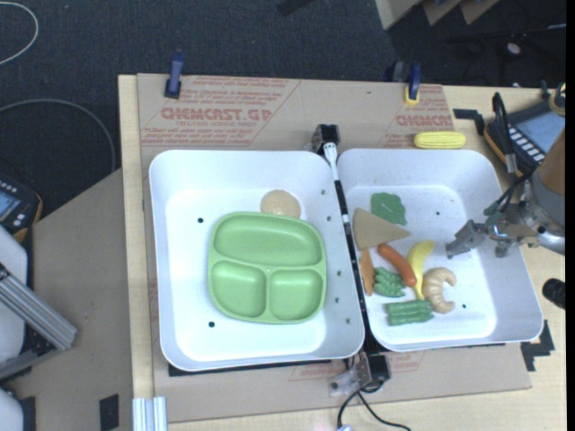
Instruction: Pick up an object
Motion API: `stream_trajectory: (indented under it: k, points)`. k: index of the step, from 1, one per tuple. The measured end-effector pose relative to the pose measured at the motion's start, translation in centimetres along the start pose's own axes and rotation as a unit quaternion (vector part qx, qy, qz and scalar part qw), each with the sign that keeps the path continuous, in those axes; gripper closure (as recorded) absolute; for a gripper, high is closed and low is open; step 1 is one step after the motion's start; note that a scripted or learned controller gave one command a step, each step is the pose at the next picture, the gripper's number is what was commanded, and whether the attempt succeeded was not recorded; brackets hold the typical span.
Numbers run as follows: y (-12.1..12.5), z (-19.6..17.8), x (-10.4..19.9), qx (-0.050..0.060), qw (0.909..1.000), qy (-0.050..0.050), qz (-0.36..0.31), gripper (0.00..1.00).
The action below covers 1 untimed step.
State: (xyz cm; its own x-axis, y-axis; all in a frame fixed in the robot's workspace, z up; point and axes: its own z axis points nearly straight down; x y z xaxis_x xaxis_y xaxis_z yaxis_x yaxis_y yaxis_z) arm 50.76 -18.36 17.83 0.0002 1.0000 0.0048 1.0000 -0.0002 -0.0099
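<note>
1. Gripper (481,239) over the right bin (467,326), right of the croissant (439,287); fingers spread apart, gripping nothing.
2. Toy food heaped left of the gripper: croissant, banana (420,259), carrot (396,263), green beans (409,312).
3. Green divided tray (267,266) farther left, in the left bin (171,241).

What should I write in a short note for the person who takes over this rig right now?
Gripper: above the right bin, right of the toy food, holding nothing I can see.
Right bin: green leaf, tan wedge, carrot, banana, croissant, green beans.
Left bin: green divided plate, round bun behind it.
Corn cob lies on the bench.
Done: nothing picked.
Left: grasp one item and lift it.
</note>
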Motion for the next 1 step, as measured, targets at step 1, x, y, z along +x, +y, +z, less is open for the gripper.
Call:
stream_trajectory:
  k: [1]
  points:
    - [-2.92,9.84,5.38,-0.002,1.0,0.0,-0.001,0.0]
